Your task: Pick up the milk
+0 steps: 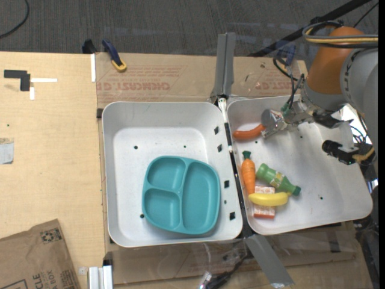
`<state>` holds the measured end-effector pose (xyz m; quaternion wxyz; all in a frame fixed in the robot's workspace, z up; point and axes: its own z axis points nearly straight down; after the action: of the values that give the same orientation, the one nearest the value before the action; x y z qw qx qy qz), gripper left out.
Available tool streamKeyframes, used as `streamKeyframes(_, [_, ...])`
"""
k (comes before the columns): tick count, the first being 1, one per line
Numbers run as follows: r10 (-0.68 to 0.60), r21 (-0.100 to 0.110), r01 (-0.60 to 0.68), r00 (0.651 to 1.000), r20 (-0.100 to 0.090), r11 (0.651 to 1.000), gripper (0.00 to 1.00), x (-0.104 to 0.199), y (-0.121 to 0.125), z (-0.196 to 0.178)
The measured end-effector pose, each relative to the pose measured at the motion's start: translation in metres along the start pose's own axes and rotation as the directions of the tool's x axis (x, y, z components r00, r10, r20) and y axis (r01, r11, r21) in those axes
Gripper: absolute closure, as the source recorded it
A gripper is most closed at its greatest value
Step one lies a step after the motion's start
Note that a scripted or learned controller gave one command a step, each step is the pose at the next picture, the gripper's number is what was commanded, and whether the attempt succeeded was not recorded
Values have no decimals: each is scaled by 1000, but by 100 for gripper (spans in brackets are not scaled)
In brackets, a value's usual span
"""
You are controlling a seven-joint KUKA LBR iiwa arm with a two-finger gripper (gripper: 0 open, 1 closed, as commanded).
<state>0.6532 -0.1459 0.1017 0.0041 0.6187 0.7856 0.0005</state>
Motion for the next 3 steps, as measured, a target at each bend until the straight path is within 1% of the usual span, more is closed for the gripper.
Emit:
streamKeyframes(1, [-100,-19,100,995,8,995,0,32,-34,-3])
streamKeyframes(2, [-187,-22,187,982,11,982,0,34,-74,-3])
streamKeyframes(3, [-67,-11,67,998,3,998,0,42,-15,1])
